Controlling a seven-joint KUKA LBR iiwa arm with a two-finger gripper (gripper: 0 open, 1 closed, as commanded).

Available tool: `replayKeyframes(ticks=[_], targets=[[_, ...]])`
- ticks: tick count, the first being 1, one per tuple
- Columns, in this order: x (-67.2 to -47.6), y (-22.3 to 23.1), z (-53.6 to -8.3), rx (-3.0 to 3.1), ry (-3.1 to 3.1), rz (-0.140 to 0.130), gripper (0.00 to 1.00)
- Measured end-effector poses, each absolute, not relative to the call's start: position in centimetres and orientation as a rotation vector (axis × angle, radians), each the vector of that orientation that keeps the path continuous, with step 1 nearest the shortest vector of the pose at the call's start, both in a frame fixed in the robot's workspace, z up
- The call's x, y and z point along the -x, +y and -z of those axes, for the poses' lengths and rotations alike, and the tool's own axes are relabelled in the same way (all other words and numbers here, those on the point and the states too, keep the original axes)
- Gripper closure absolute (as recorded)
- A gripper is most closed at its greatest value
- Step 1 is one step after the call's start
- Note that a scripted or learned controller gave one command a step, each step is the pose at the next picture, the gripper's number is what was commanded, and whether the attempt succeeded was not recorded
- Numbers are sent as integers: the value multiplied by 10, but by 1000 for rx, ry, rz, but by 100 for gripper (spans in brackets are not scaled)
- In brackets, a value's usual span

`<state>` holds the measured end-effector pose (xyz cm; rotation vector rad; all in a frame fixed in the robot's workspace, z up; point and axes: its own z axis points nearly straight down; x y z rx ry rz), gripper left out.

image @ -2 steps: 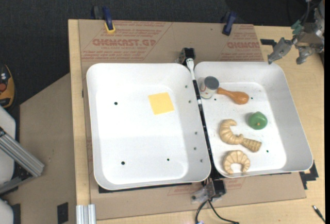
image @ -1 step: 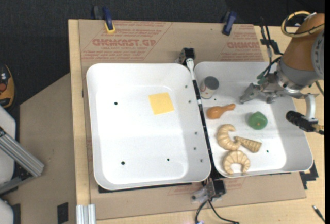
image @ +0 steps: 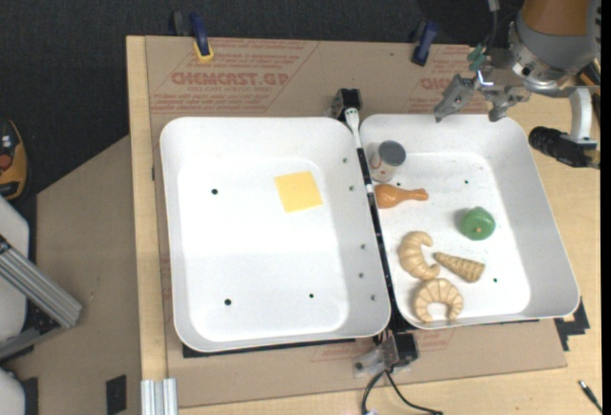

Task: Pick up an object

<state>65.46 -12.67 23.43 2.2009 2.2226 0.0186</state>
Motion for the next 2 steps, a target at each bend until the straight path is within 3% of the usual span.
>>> replayKeyframes(ticks=[1, 2], targets=[[-651, -132, -235, -2214, 2221, -4, 100], [-667, -41, -191, -2216, 2236, 1, 100]])
